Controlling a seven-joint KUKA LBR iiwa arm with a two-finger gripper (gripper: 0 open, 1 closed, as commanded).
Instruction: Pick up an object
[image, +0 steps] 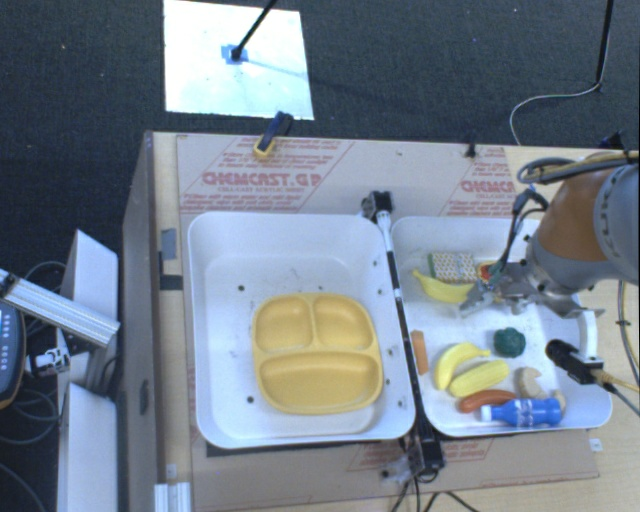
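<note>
The gripper (487, 293) hangs by the right bin's (600, 405) far edge; the banana (443, 289) lies just left, lengthwise toward it.

Yellow divided plate (317, 352) inside left bin (215, 250).

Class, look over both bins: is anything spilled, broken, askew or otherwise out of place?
Nothing looks spilled or broken. The yellow divided plate lies flat in the left bin, turned a little off square to its walls. The toy foods lie loose in the right bin; one small carrot lies apart by the divider, the only stray.
</note>
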